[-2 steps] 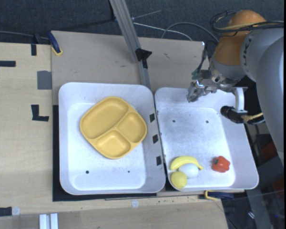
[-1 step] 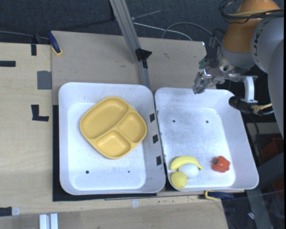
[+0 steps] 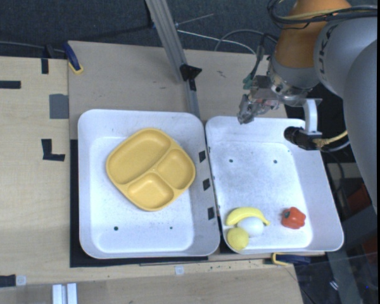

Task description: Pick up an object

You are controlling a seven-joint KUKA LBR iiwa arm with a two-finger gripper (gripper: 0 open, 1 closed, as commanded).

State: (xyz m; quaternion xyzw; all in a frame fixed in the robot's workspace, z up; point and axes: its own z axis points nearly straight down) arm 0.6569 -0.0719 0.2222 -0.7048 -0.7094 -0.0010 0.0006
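Observation:
My gripper (image 3: 246, 116) hangs over the far left corner of the right bin (image 3: 316, 170), with nothing seen between its fingers. At the near edge of that bin lie a yellow banana (image 3: 245, 216), a white egg-shaped object (image 3: 255, 228) and a yellow lemon (image 3: 237, 238), packed close together. A red pepper-like object (image 3: 293, 218) sits a little to their right. All of these are far from the gripper, toward the near side of the bin.
The left bin (image 3: 95, 189) holds a yellow divided plate (image 3: 151, 168). A grey metal bar (image 3: 168, 33) slants down from the top to the gap between the bins.

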